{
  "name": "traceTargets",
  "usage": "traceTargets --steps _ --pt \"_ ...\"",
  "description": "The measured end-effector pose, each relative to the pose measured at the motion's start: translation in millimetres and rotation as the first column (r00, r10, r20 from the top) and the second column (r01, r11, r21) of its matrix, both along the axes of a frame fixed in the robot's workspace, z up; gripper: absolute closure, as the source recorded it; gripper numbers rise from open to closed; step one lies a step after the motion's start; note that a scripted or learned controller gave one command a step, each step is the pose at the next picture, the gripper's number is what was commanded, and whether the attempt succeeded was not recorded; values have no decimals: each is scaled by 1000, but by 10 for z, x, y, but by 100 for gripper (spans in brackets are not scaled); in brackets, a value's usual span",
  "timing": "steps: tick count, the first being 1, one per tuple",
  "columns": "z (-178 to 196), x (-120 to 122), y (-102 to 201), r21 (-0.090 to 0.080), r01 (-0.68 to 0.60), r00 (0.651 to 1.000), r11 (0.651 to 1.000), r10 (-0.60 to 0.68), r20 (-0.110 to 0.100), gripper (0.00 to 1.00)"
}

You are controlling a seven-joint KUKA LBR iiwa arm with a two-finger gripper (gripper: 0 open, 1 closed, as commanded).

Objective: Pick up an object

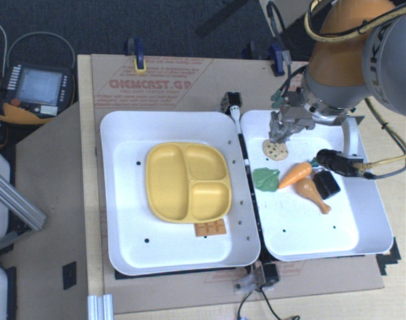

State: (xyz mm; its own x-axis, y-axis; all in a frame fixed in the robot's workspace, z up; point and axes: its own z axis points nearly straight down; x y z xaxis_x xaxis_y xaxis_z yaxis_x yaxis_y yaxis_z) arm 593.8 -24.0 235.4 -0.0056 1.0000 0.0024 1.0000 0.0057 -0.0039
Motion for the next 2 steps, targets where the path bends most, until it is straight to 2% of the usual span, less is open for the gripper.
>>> traceTargets --steps 2 --pt "78 -243 1151 0 -1 1000 1000 1 0 100"
